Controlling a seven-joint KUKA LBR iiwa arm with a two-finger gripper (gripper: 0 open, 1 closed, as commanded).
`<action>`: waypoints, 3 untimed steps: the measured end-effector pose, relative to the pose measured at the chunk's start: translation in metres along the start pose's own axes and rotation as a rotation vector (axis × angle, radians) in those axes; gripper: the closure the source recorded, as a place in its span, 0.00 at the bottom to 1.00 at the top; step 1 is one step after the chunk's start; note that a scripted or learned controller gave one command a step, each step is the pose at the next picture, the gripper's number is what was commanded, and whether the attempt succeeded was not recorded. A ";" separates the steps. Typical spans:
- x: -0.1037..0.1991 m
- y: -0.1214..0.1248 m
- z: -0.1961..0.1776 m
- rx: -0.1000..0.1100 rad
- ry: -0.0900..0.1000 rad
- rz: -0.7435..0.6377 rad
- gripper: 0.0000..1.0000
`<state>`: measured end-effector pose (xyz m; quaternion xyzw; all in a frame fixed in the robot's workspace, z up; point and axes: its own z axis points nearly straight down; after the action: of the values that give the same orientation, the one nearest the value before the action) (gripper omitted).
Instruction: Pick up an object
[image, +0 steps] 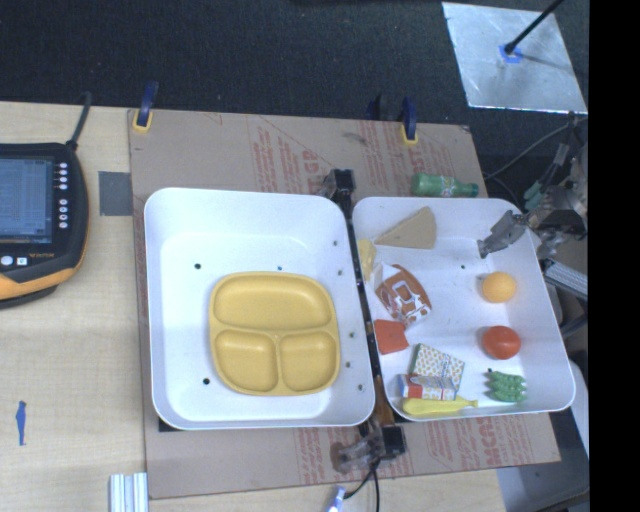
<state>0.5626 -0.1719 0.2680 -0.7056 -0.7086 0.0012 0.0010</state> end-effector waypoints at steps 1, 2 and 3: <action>-0.040 -0.017 0.127 0.003 0.000 0.000 0.00; -0.040 0.061 0.176 0.000 0.000 0.000 0.00; -0.040 0.094 0.175 -0.002 0.001 0.000 0.00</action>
<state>0.6565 -0.2119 0.0923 -0.7058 -0.7084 0.0002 0.0008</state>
